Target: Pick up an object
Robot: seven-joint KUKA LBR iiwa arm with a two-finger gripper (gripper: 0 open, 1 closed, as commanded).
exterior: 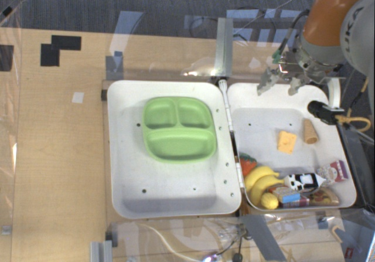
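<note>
The gripper (pixel 277 87) is seen with its two fingers spread apart and nothing held between them, above the far rim of the right bin (pixel 258 129), beyond the yellow slice (pixel 286 142) and slightly to its left. The slice is laid flat on the bin floor. A tan cone (pixel 309 131) is placed just to the right of the slice, apart from it. Nearer than the slice and to its left, a bunch of bananas (pixel 262 183) is found with a red item (pixel 248 167) touching it. A black-and-white cow toy (pixel 303 181) lies nearer than the slice, and a pink packet (pixel 334 170) to its near right. Well left of the slice, a green divided plate (pixel 177 128) is set in the left bin (pixel 126 155).
</note>
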